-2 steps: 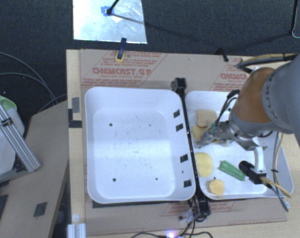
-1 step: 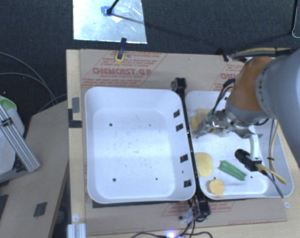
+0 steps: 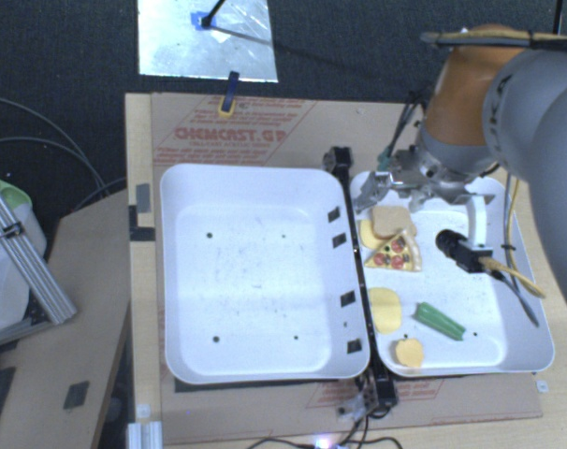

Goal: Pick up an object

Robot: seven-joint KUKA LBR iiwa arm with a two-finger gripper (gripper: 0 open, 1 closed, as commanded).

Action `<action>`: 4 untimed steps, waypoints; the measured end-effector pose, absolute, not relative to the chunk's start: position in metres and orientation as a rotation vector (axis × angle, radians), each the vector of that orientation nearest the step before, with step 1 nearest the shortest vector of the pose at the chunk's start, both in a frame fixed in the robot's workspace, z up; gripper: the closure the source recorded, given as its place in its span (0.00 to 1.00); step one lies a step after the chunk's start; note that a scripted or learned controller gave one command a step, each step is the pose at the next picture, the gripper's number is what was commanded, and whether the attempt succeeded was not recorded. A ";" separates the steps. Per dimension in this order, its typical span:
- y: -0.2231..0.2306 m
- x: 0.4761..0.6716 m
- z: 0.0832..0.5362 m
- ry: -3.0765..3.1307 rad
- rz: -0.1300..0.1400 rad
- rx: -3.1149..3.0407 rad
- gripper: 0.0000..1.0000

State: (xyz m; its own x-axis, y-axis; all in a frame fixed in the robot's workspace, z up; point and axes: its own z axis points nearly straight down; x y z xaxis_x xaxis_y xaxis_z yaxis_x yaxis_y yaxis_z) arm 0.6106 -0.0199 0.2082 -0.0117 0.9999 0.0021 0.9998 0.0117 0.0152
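Observation:
The right white bin (image 3: 508, 344) holds several toy foods. A tan bread slice (image 3: 391, 220) lies near its far left, with a pizza slice (image 3: 397, 253) topped with red dots right below it. Closer to the front lie a pale yellow oval piece (image 3: 385, 309), a small yellow piece (image 3: 409, 352) and a green pod-shaped piece (image 3: 440, 320). My gripper (image 3: 385, 183) hangs over the bin's far left corner, just above the bread slice in the view. I see nothing held in it.
The left white bin (image 3: 255, 269) sits beside the right one, with a black divider strip (image 3: 351, 251) between them. Both rest on a cardboard sheet (image 3: 237, 129). The grey arm with its orange band (image 3: 466, 82) fills the upper right.

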 end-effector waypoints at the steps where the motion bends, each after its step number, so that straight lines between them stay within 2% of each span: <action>1: -0.090 0.591 0.127 2.218 -0.007 2.228 0.00; 2: -0.083 0.621 0.093 2.225 0.003 2.214 0.00; 3: -0.086 0.653 0.085 2.224 0.005 2.212 0.00; 4: -0.125 0.623 0.085 2.218 -0.001 2.223 0.00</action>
